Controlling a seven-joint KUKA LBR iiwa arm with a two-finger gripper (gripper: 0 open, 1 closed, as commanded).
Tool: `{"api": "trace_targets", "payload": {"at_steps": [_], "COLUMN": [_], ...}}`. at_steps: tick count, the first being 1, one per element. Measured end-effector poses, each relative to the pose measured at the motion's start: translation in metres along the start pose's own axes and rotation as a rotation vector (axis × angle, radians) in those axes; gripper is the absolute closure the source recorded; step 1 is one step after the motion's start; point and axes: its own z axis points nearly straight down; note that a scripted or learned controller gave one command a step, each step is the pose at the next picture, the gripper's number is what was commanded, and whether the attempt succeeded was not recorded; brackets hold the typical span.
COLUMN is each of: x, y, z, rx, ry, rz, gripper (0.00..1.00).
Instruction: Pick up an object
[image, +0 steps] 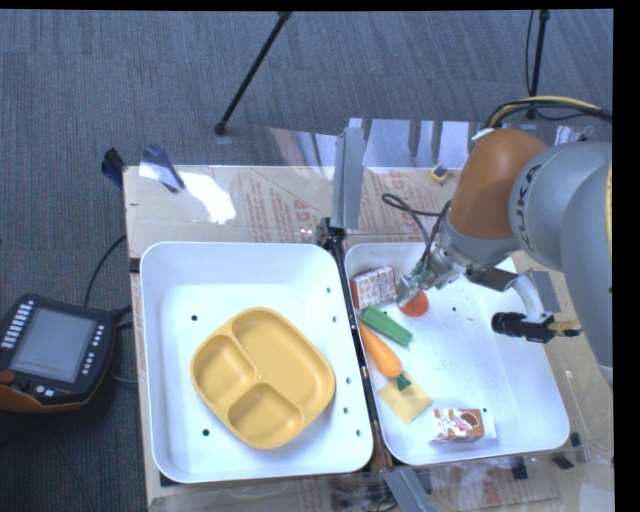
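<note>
Camera view | gripper (413, 294) over red tomato (416, 303) in right bin (520, 400) | jaws state: cannot tell | tomato likely light, smooth, rolls; grip across middle

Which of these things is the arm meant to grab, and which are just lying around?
For the job, all in the right bin:
gripper
small red ball
green block
orange carrot
yellow cheese slice
two printed packets

Lying about:
yellow divided plate
handheld control pendant
</note>
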Motion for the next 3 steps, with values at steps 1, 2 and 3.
{"api": "trace_targets", "payload": {"at_steps": [1, 2, 3], "x": [0.016, 0.068, 0.002], "y": [-0.018, -0.002, -0.009], "z": [0.013, -0.096, -0.075], "rx": [0.007, -0.001, 0.006], "ry": [0.004, -0.001, 0.001], "rz": [0.153, -0.14, -0.104], "gripper": [1.0, 1.0, 1.0]}}
